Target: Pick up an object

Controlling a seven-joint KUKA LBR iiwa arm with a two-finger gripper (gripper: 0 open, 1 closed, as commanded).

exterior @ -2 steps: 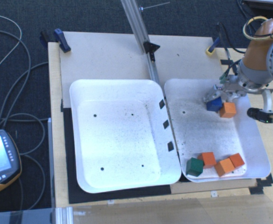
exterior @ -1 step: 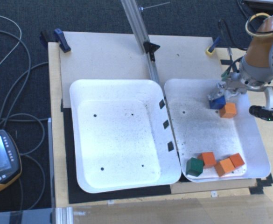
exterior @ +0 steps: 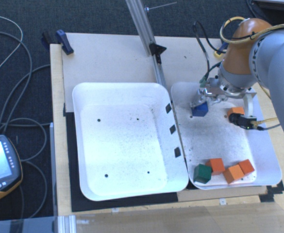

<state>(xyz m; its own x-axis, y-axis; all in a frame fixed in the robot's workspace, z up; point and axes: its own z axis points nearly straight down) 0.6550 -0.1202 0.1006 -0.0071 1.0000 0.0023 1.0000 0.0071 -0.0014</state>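
My gripper [exterior: 200, 103] is over the far left part of the right bin [exterior: 219, 142], pointing down. A small blue block [exterior: 199, 109] sits between its fingertips, and the fingers are shut on it. I cannot tell whether the block is off the bin floor. An orange block [exterior: 236, 111] lies just right of the gripper, under the wrist cabling. At the bin's near edge lie a green block [exterior: 203, 173] and three orange blocks [exterior: 217, 165] [exterior: 235, 173] [exterior: 247, 167].
The left bin [exterior: 122, 140] lies beside the right one, with a raised divider edge [exterior: 176, 135] between them. A slanted metal rail [exterior: 142, 23] crosses the back of the bench. The grey arm with its orange band [exterior: 243, 47] fills the upper right.
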